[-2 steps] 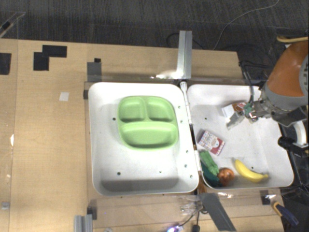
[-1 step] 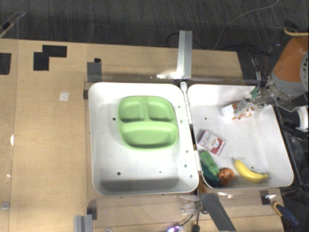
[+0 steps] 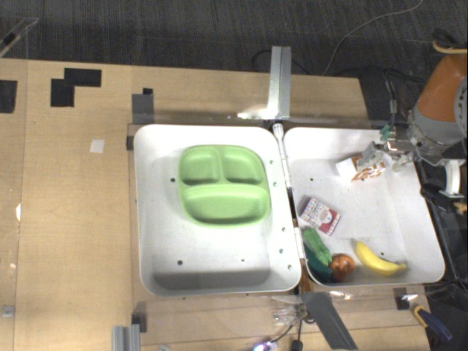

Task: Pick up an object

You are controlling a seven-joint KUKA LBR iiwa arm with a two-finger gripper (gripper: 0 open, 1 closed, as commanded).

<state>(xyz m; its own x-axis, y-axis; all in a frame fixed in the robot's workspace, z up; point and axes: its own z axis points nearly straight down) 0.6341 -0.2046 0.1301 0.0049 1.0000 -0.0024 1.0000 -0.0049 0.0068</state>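
Note:
My gripper (image 3: pixel 385 151) hangs over the far right part of the right bin (image 3: pixel 409 210), at the end of the grey arm with the orange band (image 3: pixel 442 86). Just below and left of it lies a small red-and-white snack packet (image 3: pixel 369 170), with a white piece (image 3: pixel 345 168) beside it. Whether the gripper touches the packet cannot be told. Nearer the front of the same bin lie a red-and-white box (image 3: pixel 319 216), a green object (image 3: pixel 316 247), a red round fruit (image 3: pixel 342 265) and a yellow banana (image 3: pixel 379 259).
The left bin (image 3: pixel 157 218) holds a green divided plate (image 3: pixel 223 183). A metal divider (image 3: pixel 287 189) runs between the two bins, and a metal post (image 3: pixel 281 79) stands behind them. Cables lie at the back right.

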